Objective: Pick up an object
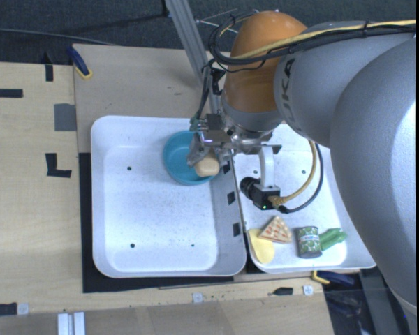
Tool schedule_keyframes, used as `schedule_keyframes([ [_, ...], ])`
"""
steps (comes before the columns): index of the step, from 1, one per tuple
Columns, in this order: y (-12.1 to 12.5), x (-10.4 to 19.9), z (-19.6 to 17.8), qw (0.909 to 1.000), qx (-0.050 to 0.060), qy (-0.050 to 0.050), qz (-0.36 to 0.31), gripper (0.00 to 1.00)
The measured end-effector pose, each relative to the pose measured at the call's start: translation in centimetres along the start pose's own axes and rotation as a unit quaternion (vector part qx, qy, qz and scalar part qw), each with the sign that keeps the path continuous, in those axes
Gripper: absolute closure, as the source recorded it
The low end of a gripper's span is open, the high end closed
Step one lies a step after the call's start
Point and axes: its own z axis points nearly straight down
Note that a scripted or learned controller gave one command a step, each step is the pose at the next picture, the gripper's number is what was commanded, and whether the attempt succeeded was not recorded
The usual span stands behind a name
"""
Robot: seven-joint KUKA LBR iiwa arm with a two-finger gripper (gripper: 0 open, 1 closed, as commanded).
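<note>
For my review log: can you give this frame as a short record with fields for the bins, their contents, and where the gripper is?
left bin: holds a blue bowl near its upper right corner
right bin: pizza slice toy, yellow piece, green can, green item, all along the near edge
gripper: over the bowl's right rim
tan object: at the gripper tips, above the bowl; grasp not clear
gripper state: cannot tell
</note>
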Motion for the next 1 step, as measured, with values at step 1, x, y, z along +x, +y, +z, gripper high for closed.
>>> schedule_keyframes([
  [1, -0.05, -0.35, 0.03, 1.0, 0.001, -0.001, 0.002, 0.0],
])
